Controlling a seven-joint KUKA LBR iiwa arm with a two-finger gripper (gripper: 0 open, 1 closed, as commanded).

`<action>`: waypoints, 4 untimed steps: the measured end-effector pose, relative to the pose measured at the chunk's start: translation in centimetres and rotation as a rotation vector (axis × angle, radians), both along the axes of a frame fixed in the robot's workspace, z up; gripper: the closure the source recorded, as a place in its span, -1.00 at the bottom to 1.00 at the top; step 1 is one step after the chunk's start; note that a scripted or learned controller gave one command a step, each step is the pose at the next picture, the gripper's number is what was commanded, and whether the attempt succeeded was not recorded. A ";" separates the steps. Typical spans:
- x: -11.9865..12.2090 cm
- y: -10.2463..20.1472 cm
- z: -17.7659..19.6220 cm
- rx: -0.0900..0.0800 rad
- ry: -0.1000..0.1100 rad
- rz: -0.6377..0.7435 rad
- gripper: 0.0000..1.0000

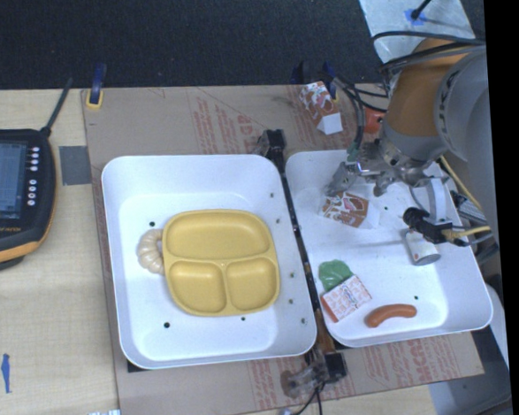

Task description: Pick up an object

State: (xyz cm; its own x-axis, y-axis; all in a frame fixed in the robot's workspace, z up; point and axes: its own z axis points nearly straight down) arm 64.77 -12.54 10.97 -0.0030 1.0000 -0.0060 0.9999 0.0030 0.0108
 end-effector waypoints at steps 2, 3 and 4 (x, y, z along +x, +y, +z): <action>0.0 2.8 -1.7 0.006 0.011 0.002 -1.00; -3.8 0.1 -1.8 0.004 0.015 0.002 -1.00; -3.7 0.0 -0.7 0.003 0.017 0.004 1.00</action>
State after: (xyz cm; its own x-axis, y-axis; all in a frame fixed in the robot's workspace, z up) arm 61.04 -12.50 10.23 -0.0074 1.0000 -0.0025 1.0000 0.0074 -0.0059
